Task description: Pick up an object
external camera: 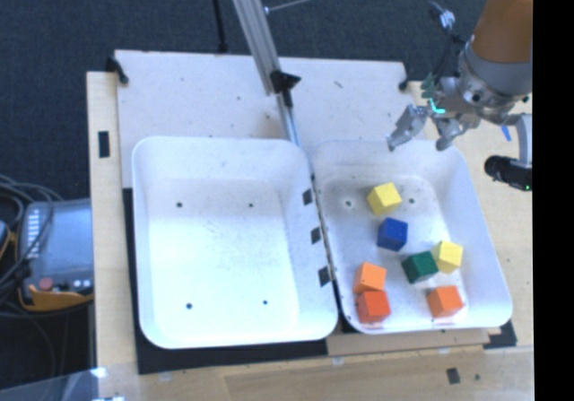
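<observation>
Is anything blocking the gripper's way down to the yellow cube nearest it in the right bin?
Nothing visible does. The gripper hangs open above the far rim of the right bin, and the yellow cube sits apart from the others, with bare bin floor between it and that rim. Its nearest neighbour, the blue cube, lies on its near side.

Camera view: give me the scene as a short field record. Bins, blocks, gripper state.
left bin: no blocks in it
right bin: seven blocks
yellow blocks: two, and
blue block: mid-bin, just below the upper yellow
green block: touching the lower yellow
orange blocks: three, along the near side
gripper: above the right bin's far edge, fingers open, holding nothing
</observation>
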Available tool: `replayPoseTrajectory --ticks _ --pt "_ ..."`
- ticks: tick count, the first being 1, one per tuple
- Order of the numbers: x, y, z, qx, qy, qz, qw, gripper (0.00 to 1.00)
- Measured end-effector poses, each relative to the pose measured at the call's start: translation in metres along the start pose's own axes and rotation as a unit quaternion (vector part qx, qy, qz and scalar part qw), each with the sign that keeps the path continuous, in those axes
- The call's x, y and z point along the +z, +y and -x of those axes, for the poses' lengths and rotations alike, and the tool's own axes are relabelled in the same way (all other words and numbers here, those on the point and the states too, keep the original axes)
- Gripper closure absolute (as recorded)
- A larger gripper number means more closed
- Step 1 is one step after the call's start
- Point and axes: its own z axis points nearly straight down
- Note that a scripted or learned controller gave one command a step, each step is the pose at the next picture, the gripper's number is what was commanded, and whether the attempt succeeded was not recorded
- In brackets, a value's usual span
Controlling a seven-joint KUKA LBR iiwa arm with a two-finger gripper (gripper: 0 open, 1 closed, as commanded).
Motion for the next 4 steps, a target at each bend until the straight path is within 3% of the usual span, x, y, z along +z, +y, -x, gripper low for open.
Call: replayPoseTrajectory --ticks 1,4 --pt "-0.003 0.001 0.000 -0.001 -0.001 0.002 1.0000 0.00" --pt "0.160 -0.019 0.021 0.003 -0.001 0.000 1.0000 0.00"
